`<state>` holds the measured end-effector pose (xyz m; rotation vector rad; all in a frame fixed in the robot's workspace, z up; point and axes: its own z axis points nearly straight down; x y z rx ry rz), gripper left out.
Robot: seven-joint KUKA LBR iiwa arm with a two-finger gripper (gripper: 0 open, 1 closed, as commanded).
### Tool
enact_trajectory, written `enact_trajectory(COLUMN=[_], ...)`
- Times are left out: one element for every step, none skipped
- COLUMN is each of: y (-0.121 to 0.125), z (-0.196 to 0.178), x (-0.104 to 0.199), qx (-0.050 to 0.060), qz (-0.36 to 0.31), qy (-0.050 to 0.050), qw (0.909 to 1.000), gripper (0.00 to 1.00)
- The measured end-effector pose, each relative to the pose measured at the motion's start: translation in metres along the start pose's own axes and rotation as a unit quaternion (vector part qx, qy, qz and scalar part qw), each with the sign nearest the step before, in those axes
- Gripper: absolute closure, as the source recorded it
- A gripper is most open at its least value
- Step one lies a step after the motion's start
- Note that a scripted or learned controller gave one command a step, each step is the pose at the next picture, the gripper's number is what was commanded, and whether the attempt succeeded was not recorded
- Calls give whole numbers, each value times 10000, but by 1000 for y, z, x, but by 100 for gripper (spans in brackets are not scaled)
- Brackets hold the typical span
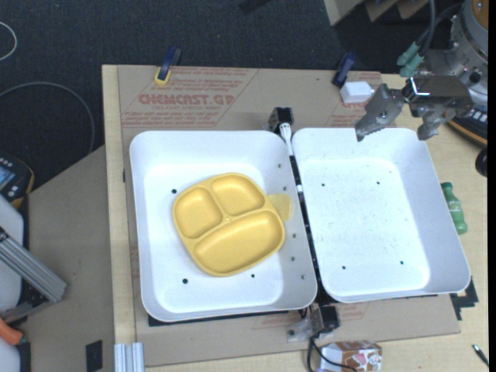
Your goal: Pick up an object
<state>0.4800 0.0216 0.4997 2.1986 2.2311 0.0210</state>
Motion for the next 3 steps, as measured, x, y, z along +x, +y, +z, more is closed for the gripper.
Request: enact_trajectory(y=[0,-3,-1], z=[-4,101,87], x=[-7,23,77], qx=[51,142,64], qz=[65,59,48], qy=[-18,-19,-9], qw=[10000,9999,10000], gripper=[100,100,100])
